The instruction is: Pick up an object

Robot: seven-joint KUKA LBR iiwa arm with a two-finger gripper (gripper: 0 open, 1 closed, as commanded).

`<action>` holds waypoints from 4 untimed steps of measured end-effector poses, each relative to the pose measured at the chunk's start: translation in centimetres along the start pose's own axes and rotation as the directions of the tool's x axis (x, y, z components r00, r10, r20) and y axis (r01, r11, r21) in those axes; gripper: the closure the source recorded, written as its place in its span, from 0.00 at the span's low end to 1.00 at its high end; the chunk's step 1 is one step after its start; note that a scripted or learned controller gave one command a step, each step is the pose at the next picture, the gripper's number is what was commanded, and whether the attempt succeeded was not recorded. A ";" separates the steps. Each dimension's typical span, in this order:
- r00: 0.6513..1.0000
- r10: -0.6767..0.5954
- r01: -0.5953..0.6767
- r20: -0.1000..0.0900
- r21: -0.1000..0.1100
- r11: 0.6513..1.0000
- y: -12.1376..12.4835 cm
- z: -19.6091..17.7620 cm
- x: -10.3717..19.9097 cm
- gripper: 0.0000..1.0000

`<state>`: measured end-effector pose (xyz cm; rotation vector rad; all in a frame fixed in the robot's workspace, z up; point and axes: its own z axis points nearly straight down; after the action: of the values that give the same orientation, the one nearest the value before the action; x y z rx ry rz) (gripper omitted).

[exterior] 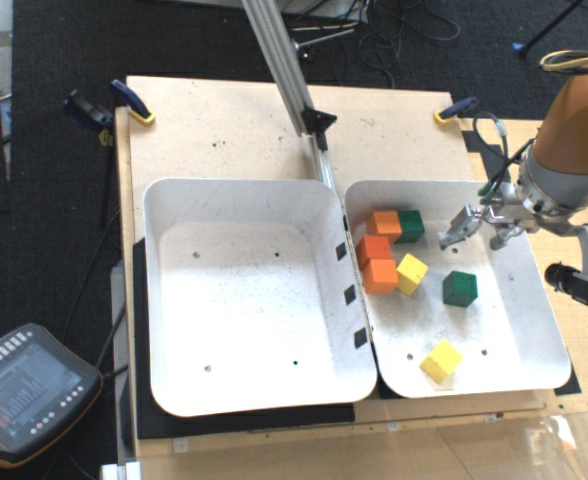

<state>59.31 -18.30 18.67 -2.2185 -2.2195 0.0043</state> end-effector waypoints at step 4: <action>1.000 -0.003 0.003 0.004 -0.013 1.000 0.4 -7.6 -0.2 1.00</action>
<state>59.72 -18.53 26.31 -2.2238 -2.2309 -0.0062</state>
